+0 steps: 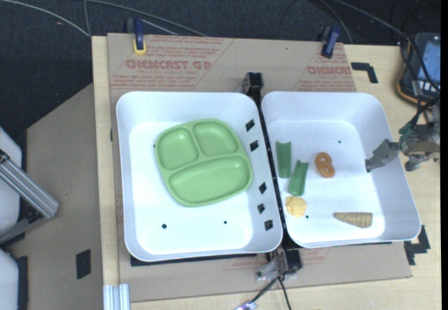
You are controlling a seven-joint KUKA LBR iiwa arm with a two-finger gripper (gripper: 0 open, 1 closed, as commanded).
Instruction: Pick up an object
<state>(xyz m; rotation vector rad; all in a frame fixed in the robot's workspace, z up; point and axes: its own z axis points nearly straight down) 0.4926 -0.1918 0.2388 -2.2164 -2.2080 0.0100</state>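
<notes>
We see a light wooden bench (pixel 175 60) filling the centre of the frame. Directly on it rest two shallow white bins: the left bin (pixel 133 182) at centre left and the right bin (pixel 392 189) at centre right, edges touching at mid-frame.

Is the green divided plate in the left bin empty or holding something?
Empty. The green plate lies flat in the left bin, and all three of its compartments show bare green.

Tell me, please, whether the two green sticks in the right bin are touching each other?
Cannot tell. In the camera view, the upper stick's lower end and the lower stick's upper end meet corner to corner, with no plain gap or contact visible.
</notes>
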